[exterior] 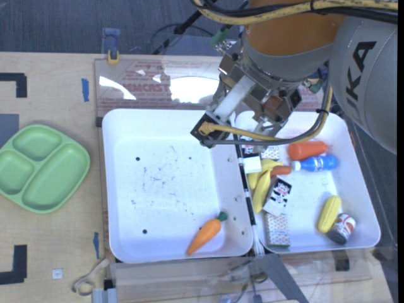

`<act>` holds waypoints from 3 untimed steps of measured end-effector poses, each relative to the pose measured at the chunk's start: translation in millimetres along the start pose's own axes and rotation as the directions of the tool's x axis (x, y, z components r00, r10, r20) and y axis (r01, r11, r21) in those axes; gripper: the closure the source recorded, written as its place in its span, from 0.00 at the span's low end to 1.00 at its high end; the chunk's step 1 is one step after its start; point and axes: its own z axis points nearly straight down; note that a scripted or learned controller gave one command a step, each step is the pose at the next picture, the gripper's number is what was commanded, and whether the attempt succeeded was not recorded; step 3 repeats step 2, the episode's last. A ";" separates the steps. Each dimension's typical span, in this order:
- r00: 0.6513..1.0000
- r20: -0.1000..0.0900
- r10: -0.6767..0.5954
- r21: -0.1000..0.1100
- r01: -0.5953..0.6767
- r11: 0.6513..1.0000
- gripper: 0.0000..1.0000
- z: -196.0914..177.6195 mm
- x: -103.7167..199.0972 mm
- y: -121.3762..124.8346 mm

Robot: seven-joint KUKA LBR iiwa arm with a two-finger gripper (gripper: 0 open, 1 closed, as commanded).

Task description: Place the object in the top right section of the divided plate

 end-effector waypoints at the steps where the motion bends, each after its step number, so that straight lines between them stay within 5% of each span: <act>1: 0.982 -0.001 -0.188 0.000 0.188 0.982 0.00 134.1 -33.6 -0.2; 2: 0.970 -0.001 -0.243 0.001 0.243 0.970 0.00 192.1 18.9 -56.3; 3: 0.970 -0.001 -0.243 0.001 0.243 0.970 0.00 192.1 18.9 -56.3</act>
